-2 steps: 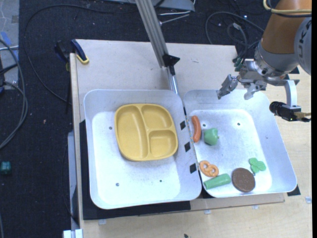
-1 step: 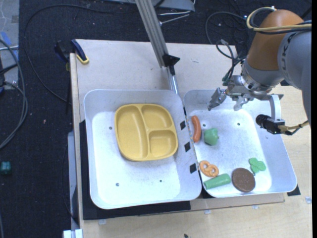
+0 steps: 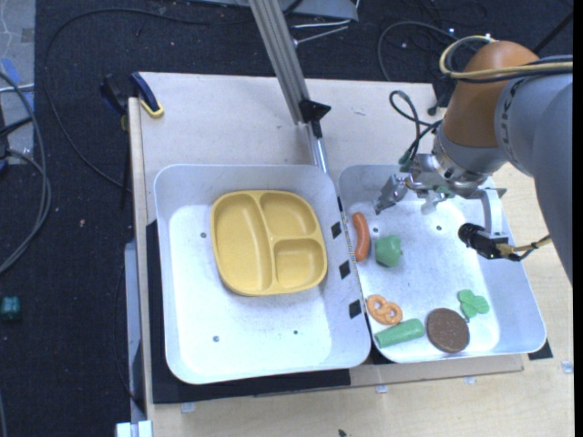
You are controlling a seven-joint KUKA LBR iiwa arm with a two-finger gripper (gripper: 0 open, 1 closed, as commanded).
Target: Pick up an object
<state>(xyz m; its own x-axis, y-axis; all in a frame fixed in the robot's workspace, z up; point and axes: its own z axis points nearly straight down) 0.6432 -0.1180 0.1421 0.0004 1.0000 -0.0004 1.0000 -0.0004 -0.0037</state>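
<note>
Overhead, the grey two-finger gripper (image 3: 398,195) hangs near the right white bin's (image 3: 510,271) back edge, likely positioning above the orange sausage-shaped toy (image 3: 362,236); its grip state cannot be told.

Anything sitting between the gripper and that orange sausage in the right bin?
Nothing visible. The gripper is over the right bin's upper left area, and the orange sausage lies just below-left of it with bare bin floor between.

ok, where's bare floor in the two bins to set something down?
Left bin: bare strip along the near edge and the left side, around the yellow tray. Right bin: open patch mid-floor, between the green block and the brown disc. Crowded along its near edge: pretzel, green stick, disc, green leaf. The pincer hangs over its far corner.
</note>
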